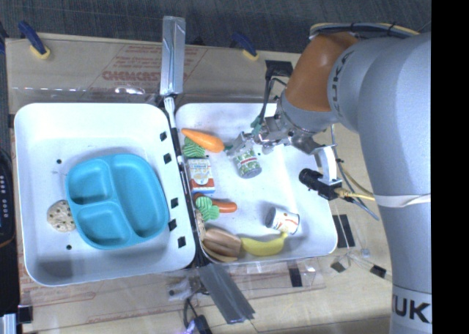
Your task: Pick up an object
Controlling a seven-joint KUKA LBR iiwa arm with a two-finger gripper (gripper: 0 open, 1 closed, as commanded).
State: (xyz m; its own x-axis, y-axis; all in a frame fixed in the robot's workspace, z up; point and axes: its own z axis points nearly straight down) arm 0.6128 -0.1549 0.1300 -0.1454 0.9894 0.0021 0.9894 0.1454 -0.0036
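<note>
- The grey arm with its orange band (316, 69) reaches in from the right, over the upper part of the right-hand shallow white bin (308, 116).
- The gripper (253, 143) sits over the upper middle of that bin, right at a small clear jar with a green label (248, 162).
- The jar lies tilted, its upper end directly under the metal gripper parts; whether the fingers are closed on it or merely touching it cannot be told from this angle.
- An orange toy carrot (203, 140) lies just left of the jar, near the bin's upper left corner, with a green leafy piece (193, 151) below it.
- A small printed carton (200, 176) lies along the left wall of the bin, beneath the carrot.
- A second, smaller orange carrot with green top (214, 207) lies below the carton.
- A yellow banana (262, 244) lies along the lower edge, touching a brown bread-like piece (221, 243) on its left.
- A small white can with a red and yellow label (283, 220) lies on its side just above the banana.
- The left-hand white bin (44, 127) holds a blue three-compartment plastic tray (117, 199), with a round biscuit (61, 216) just beside the tray's left edge.
- Both bins rest on the wooden table (88, 310).
</note>
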